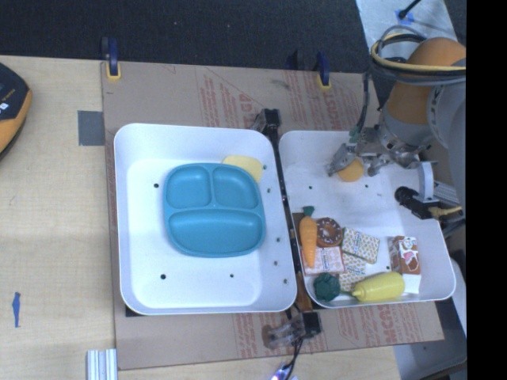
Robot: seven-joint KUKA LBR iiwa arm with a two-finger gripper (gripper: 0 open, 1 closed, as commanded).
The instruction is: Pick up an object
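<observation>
Yellow toy point(379, 287) near edge; gripper point(353, 161) on orange obj point(350, 171).

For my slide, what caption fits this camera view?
Gripper closes around a small orange object in the right bin; blue divided plate sits left.

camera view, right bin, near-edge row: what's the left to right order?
Toy carrot → chocolate donut → cracker pack → red-and-white snack packet. The yellow toy and green piece lie below these, so they're left out.
</observation>
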